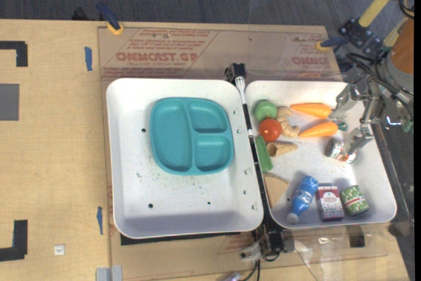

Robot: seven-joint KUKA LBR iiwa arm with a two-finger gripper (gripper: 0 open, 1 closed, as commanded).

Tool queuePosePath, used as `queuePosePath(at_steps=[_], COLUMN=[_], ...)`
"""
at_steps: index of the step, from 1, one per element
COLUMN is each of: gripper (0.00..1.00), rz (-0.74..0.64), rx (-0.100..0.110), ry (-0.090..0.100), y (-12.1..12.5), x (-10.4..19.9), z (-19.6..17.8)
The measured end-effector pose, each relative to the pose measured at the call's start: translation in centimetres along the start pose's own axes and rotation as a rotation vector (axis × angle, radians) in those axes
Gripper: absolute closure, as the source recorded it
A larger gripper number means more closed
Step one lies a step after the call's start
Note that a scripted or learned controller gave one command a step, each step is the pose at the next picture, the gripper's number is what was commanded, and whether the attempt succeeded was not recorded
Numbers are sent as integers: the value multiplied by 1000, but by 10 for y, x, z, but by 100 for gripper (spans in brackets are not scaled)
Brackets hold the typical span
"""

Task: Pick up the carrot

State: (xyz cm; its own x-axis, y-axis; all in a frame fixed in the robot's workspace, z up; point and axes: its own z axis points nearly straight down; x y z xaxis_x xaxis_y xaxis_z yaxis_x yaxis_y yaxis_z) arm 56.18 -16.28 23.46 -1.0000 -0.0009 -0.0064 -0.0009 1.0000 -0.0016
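You will find the gripper (352,120) over the right bin (385,187), toward its 3 o'clock edge. Its fingers stand apart with nothing between them, one at about (344,100) and one lower, near the bin floor.

Two carrots lie in that bin's upper half. The upper carrot (310,108) and the lower carrot (318,129) both lie with their long axes roughly along the 9-to-3 line, the lower one tilted slightly, its right end raised toward 2 o'clock. From the gripper, the lower carrot lies just beside it at 9 o'clock and the upper one at about 10 o'clock. My judgement: the lower carrot is the nearer candidate, and the closing line should cross its long axis.

Just below the gripper lies a small silver and red item (338,151), close enough to be caught by mistake.

Legible writing: red print on the cardboard sheet (158,52) behind the bins, reading approximately "CHEMCAST GP". Labels on the blue bottle (302,196), the red carton (329,201) and the green can (354,200) cannot be read.
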Motion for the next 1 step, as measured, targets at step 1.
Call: queuePosePath(at_steps=[1], gripper=[0], rz=[350], rx=[-1], ry=[7], y=[-15], x=[-56], z=[122])
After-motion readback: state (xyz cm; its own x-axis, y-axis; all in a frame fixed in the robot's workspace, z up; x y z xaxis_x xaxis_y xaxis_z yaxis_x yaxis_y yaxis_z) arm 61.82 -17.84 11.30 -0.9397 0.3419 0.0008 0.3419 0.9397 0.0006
